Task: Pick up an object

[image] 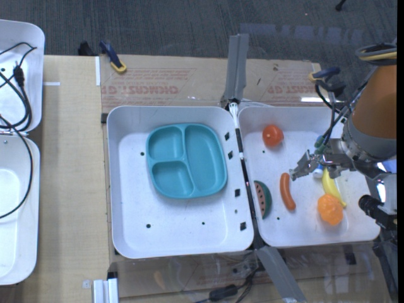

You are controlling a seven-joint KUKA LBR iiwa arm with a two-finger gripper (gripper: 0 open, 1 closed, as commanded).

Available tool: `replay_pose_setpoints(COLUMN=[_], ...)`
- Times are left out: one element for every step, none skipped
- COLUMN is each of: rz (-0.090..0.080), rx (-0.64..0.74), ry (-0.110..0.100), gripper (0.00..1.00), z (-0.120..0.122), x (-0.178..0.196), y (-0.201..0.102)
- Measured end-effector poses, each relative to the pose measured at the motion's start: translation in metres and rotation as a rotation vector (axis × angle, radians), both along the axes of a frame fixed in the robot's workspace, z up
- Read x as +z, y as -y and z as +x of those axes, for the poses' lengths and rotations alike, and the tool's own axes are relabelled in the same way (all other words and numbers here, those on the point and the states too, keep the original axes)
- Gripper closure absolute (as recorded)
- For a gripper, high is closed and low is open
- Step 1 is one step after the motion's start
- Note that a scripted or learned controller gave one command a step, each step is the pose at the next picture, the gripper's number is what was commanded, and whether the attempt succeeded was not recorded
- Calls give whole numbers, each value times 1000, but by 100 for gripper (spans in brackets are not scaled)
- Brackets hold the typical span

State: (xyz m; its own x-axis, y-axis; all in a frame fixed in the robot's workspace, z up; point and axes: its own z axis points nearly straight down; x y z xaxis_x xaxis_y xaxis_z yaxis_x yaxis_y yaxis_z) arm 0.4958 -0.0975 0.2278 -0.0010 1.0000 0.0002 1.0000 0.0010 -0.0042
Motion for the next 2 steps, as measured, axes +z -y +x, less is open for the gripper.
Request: replay_pose_setpoints(rz=[0, 1], rx=[-5, -10], ry=[0, -1], gripper=[0, 100], z=[-1, -1], x=[-132, -123], y=[-1, 0])
